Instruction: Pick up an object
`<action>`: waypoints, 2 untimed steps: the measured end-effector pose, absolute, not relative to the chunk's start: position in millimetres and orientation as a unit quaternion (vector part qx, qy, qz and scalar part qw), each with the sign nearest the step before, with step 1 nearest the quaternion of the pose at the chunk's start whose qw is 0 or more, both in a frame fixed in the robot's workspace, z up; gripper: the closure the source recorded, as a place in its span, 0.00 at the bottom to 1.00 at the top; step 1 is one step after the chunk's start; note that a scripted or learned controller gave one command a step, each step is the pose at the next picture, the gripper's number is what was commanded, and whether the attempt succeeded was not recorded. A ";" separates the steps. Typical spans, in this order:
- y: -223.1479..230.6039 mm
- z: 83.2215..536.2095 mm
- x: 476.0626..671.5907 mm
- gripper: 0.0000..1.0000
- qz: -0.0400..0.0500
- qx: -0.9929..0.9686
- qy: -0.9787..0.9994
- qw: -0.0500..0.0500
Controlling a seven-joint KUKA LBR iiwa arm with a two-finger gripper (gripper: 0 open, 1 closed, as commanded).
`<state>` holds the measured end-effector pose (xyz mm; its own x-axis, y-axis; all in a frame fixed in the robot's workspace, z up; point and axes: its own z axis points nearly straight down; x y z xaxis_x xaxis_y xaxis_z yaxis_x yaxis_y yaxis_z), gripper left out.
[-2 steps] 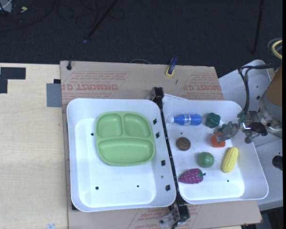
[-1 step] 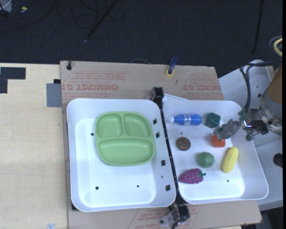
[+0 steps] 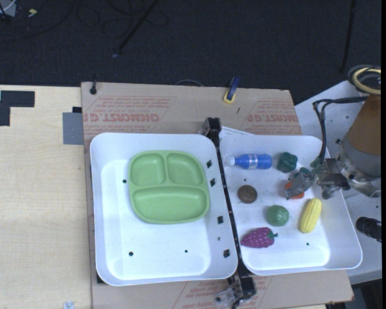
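Item: small orange object point(image 3: 296, 194), right bin point(image 3: 347, 250), right of centre, just beside your end effector point(image 3: 303, 180). Grip state: you cannot tell. Neighbours, loosely spread for single picks: corn point(image 3: 310, 215), green ball point(image 3: 277, 215), blue bottle point(image 3: 253, 161). Left bin holds green tray point(image 3: 168, 187).

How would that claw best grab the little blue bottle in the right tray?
Probably across the middle of the blue bottle, coming straight down from above. It lies on its side, pointing left to right, so the gripper would close over its narrow width. Bare floor of the right bin lies on either side of it.
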<state>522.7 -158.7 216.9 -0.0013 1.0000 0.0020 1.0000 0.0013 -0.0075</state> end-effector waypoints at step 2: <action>-160.0 120.1 511.1 0.00 0.002 -0.707 -0.708 0.004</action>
<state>511.1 -160.0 120.1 -0.0013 1.0000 0.0032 1.0000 0.0013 -0.0082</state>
